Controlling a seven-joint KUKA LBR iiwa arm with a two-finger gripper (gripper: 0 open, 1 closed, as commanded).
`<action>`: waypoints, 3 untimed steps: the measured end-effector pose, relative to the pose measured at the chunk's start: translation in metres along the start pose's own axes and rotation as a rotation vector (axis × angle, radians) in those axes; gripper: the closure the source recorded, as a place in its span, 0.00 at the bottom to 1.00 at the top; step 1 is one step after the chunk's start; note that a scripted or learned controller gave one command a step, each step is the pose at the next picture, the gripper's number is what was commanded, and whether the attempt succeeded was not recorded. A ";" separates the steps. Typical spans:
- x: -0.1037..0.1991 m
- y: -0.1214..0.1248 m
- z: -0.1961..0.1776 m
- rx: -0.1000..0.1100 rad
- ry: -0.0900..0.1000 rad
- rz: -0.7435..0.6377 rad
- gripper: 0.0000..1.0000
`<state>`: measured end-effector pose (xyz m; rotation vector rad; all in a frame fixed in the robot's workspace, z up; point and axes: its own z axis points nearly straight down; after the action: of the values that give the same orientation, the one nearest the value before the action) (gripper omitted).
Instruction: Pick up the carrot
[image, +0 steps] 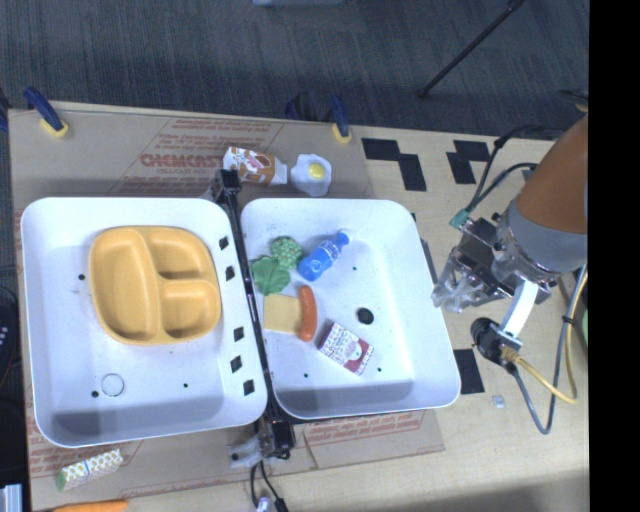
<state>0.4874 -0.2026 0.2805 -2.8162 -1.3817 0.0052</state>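
An orange-red, carrot-like stick (307, 312) lies in the right bin (400, 395), a little left of its middle. It touches a yellow cheese wedge (281, 315) on its left side. My gripper (462, 290) hangs over the bench just outside the right bin's right rim, well to the right of the stick. Nothing shows in the gripper.
The right bin also holds a green leafy piece (274, 265), a blue bottle (321, 256) and a red packet (346, 348). A yellow divided plate (155, 282) sits in the left bin (60, 400). Small items lie behind the bins, and an orange object (95, 506) lies at the bench's front left edge.
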 end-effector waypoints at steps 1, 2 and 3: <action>0.003 -0.016 0.009 0.001 0.000 0.058 1.00; -0.009 -0.007 0.007 -0.003 -0.001 0.086 1.00; -0.008 -0.008 0.003 -0.005 0.000 0.224 1.00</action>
<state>0.4764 -0.2042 0.2779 -2.9575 -1.0596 0.0035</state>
